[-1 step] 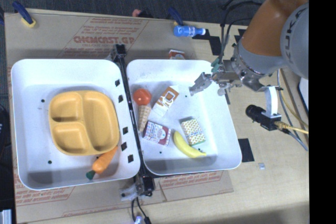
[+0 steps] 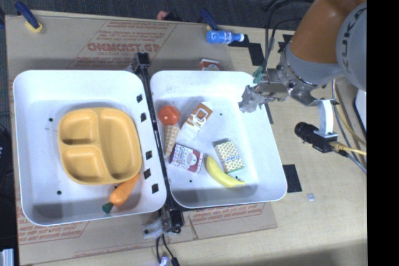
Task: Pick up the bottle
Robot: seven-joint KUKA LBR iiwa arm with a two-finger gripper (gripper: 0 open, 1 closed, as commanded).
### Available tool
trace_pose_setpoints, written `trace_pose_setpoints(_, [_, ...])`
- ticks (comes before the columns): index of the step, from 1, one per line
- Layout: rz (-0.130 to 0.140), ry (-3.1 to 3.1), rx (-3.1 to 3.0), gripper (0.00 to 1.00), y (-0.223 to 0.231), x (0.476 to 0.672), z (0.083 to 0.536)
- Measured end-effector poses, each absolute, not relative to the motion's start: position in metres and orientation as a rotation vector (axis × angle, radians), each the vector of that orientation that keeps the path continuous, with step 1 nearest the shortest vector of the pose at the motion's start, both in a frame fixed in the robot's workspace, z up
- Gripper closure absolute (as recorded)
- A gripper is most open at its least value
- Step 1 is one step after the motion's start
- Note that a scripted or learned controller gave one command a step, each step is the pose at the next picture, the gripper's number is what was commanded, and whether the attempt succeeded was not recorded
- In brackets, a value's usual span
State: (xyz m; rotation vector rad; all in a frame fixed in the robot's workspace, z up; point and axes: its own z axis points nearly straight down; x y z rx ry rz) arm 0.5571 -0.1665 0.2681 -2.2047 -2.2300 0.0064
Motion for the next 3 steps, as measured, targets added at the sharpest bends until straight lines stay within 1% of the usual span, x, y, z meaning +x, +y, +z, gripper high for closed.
trace_pose_setpoints(1, [0.003,-2.374,-2.053,1.00,-0.212,0.489,0.242])
trace_pose_setpoints(2, [0.001,-2.582,-1.784,1.00,-0.211,0.477,0.218])
trace_pose_setpoints(3, [0.001,-2.879,-1.247,1.00,-0.211,0.476,0.198])
